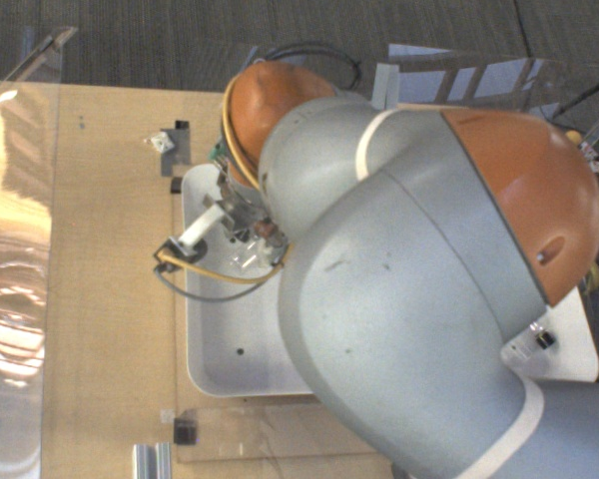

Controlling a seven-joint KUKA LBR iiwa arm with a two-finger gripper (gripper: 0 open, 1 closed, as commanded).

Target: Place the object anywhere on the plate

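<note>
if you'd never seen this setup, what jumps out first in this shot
The big grey and orange arm jumps out first, covering most of the right and middle of the view. Next comes the white bin that shows at its left on the tan bench. Over the bin's upper part sit a white tube and a yellow cable at the arm's tip.

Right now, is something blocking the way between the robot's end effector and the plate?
I cannot tell. The big grey arm covers most of the white bin, so the view gives no sight of a plate or object. The end effector sits near the bin's upper left, with a yellow cable looping beside it.
</note>
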